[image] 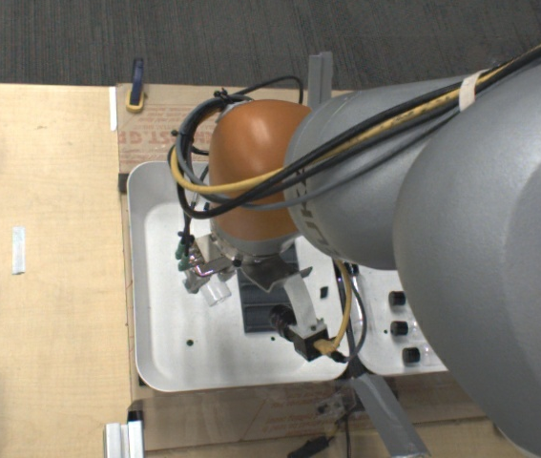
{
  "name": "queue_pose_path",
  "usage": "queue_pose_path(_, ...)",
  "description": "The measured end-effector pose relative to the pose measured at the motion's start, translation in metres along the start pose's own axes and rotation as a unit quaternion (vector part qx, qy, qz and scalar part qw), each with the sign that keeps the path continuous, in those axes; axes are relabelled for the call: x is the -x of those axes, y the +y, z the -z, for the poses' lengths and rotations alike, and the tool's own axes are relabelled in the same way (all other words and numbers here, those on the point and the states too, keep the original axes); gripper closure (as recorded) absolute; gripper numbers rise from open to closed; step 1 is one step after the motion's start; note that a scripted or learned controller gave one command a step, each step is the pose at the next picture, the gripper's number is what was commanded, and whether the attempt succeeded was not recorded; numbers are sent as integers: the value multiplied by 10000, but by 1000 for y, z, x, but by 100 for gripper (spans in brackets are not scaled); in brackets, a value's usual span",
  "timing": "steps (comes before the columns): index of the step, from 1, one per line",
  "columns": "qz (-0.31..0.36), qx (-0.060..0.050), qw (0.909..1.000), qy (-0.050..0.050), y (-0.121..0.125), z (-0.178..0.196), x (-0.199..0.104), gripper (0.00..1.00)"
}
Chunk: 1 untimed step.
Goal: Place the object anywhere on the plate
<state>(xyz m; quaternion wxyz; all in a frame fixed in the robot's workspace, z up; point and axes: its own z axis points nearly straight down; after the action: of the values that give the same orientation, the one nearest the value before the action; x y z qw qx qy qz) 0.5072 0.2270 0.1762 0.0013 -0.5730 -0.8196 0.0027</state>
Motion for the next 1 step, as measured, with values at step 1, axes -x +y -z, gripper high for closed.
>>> queue_pose_path(1,1,4,10000,-1,0,0,0,0)
